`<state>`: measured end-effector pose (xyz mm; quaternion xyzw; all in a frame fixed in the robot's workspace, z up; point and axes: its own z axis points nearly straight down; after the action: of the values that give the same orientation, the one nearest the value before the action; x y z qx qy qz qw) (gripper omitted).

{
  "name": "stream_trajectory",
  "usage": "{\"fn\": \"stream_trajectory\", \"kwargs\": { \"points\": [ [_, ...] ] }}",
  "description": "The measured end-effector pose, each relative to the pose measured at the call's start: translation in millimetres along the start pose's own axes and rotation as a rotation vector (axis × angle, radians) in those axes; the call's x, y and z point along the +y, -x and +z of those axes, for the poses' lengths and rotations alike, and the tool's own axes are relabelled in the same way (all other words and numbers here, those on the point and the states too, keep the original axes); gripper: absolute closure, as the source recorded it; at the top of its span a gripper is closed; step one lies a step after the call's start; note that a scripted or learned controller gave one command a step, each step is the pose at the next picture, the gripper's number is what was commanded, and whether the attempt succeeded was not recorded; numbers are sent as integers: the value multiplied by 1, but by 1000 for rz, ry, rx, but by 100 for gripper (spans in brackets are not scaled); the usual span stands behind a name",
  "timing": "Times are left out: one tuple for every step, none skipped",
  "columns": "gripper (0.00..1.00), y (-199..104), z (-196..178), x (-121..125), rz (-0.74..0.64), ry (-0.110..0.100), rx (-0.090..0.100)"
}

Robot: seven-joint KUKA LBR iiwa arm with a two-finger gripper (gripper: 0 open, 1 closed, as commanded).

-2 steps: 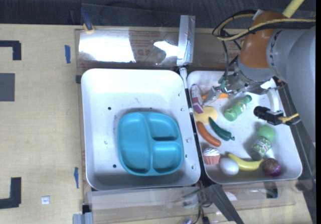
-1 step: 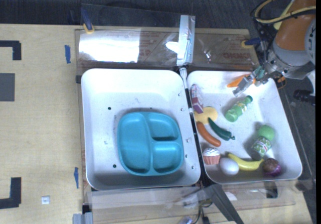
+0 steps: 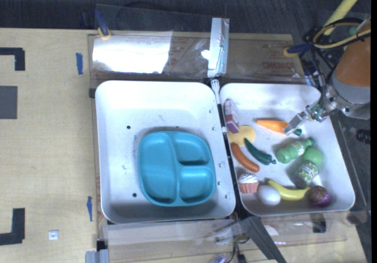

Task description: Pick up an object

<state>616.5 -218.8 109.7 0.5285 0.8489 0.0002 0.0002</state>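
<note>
Now approaching: gripper hovers over the right bin, jaws seemingly spread, holding nothing.
Next, descend onto the carrot at nine o'clock.

The arm comes in from the right edge, its orange band bright above the grey wrist, up at the far right of the scene. From there the wrist slants down and leftward, ending in the end effector, a slim metal piece pointing down-left at a tilt. Its tips sit low and close together, too small to tell if they are parted or closed.
</note>
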Motion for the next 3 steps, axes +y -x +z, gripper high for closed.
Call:
{"fn": "stream_trajectory", "kwargs": {
  "points": [
    [0, -55, 24, 25, 325, 1, 0],
    [100, -54, 11, 28, 322, 6, -5],
    [0, -54, 11, 27, 322, 6, -4]
  ]
}}
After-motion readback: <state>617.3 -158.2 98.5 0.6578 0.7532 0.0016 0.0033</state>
